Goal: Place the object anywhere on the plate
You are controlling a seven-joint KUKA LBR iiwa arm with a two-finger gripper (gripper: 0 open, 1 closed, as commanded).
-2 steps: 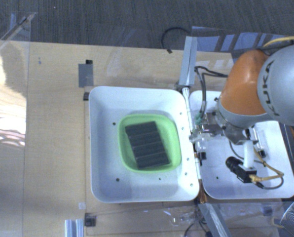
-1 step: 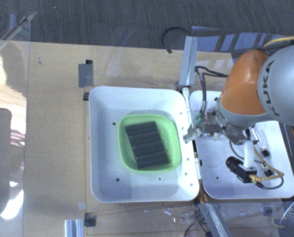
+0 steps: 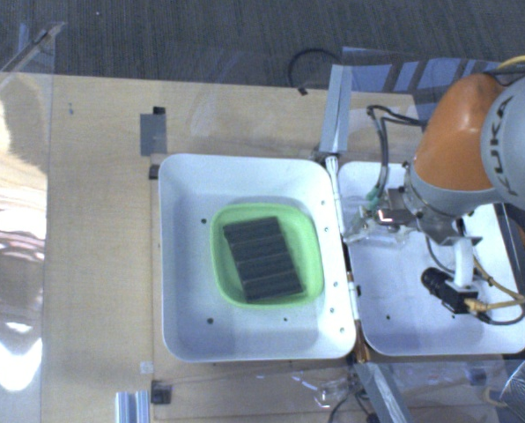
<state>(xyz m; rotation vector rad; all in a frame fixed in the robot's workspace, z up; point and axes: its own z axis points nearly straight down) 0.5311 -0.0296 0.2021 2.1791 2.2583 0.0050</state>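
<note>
Object: dark ribbed block (image 3: 262, 259) lying on the plate.
Plate: green (image 3: 221, 236), in the left bin (image 3: 179, 263).
End effector: (image 3: 374, 214) over the right bin's (image 3: 403, 324) 10 o'clock corner; finger spread cannot be told.

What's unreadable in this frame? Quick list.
- Gripper: camera view, tucked under the arm's orange band; finger state not readable.
- Right bin: upper part covered by the arm.
- Dark ribbed object on the green plate: its identity is too unclear.
</note>
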